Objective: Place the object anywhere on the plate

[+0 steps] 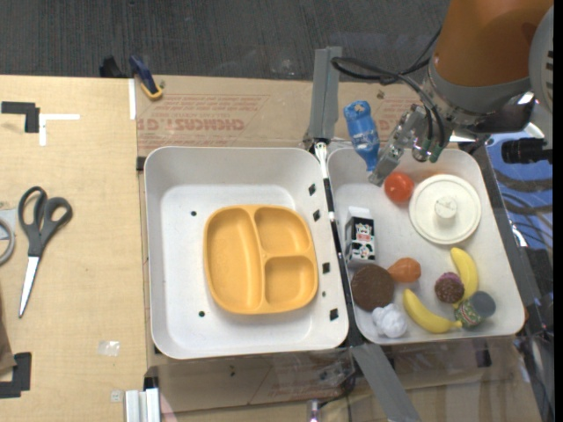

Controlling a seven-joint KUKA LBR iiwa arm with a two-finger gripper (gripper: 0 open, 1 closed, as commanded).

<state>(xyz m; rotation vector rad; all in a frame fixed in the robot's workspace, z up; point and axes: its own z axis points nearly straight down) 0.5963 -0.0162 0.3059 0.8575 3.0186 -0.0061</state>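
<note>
The yellow three-compartment plate (261,258) lies in the left bin (167,236) with nothing on it. My gripper (405,159) hovers over the back of the right bin (493,227), open, with nothing between its fingers. One fingertip (381,175) reaches down just left of a red tomato-like ball (399,186), which lies on the bin floor right below the gripper. A blue bottle (361,134) leans against the bin's back left corner, just left of the gripper.
The right bin also holds a white round lid (446,207), a small cow-print carton (361,237), an orange ball (405,269), a brown ball (372,286), two bananas (427,314), a purple fruit (449,287) and white crumpled paper (390,323). Scissors (37,236) lie on the bench far left.
</note>
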